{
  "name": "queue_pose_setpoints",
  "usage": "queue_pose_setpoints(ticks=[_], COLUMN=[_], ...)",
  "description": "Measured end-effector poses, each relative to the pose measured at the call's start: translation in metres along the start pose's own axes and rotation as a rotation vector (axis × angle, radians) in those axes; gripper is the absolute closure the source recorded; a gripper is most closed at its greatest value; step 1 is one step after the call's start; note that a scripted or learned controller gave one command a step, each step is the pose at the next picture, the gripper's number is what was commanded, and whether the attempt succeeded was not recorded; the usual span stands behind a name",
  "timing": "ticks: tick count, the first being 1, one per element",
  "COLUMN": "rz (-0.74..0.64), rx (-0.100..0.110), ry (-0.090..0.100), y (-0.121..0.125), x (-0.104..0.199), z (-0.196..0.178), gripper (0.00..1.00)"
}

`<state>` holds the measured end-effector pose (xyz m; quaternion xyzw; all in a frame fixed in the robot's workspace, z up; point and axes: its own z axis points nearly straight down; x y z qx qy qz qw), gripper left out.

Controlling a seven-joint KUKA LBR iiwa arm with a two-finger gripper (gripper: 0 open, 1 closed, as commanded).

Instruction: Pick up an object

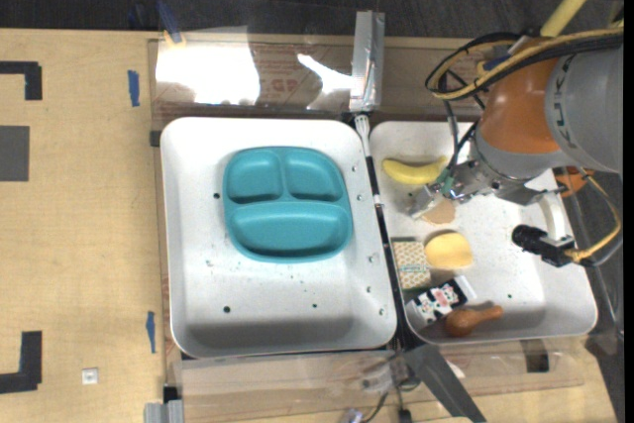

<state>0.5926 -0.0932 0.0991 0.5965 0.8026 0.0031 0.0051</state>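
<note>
step: reaching for a pick | jaws: low in right bin, grip state cannot tell | banana just beside jaws, nearest target | lemon below them | teal plate in left bin, well apart

Both white bins look like smooth, slightly glossy plastic. The teal divided plate is smooth matt plastic. The banana and lemon have a smooth plastic sheen. The bench top is matt bare wood. The arm has smooth grey and orange shells.
</note>
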Motion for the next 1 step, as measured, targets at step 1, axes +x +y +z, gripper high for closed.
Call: queue_pose_setpoints(ticks=[1], rz=[0.292], rx=[0.008], ry=[0.003], y=[0.0295], x=[0.0576], z=[-0.0868], gripper=[1.0])
